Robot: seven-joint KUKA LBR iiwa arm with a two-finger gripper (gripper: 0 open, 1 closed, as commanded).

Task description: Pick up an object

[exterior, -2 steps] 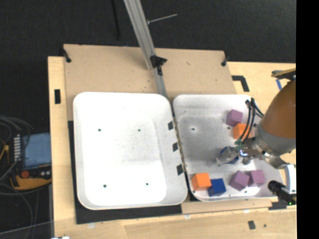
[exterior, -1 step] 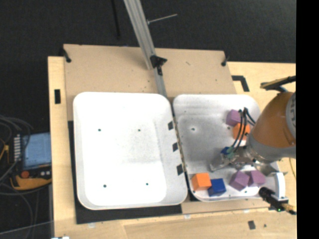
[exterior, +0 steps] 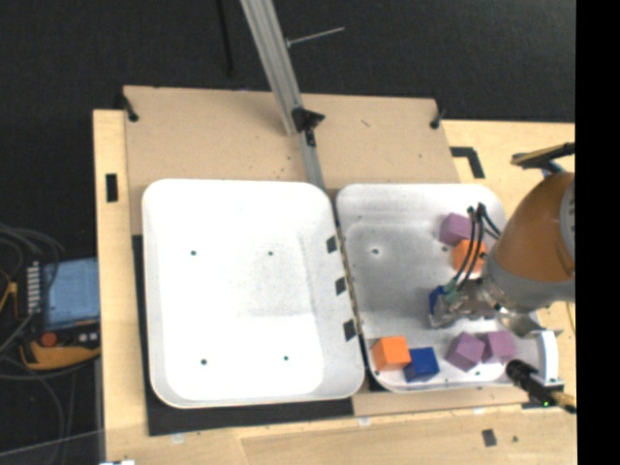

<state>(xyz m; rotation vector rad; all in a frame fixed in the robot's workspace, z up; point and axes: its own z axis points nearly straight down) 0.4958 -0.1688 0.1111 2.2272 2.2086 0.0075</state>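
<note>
The gripper (exterior: pixel 448 308) is hovering low in the right bin (exterior: pixel 387 231), far of the purple blocks (exterior: pixel 466 351); its grip I cannot tell. Next: descending squarely.

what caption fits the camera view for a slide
KUKA arm's gripper lowered into the right bin among purple, orange and blue blocks.

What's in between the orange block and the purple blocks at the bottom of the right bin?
A blue block sits there in the camera view, touching the orange block, with the nearer purple block a short gap to its right.
</note>
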